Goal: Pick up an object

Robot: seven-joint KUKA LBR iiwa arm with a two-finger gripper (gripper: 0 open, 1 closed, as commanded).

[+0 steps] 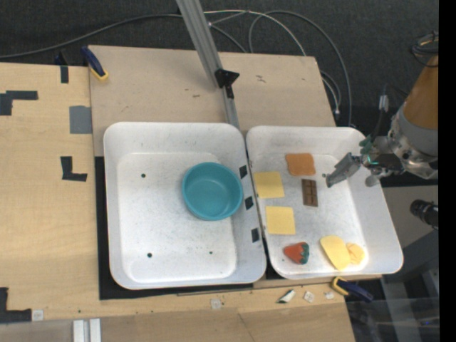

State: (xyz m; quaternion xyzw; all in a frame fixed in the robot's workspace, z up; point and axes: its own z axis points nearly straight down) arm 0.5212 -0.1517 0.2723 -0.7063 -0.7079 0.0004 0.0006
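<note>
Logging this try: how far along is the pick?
Nothing looks picked yet. The gripper hangs above the right white bin near its right wall. The orange square piece, small brown bar and two pale yellow squares lie on the floor. Descent, grasp and lift remain.

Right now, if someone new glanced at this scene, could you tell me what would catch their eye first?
Probably the teal bowl, alone toward the right side of the left bin. Next, the scatter in the right bin: two yellow squares near its left wall, an orange piece and a small brown bar mid-bin, a red-and-green item and a pale yellow lump along its near edge. The gripper hovers at that bin's right side.
</note>
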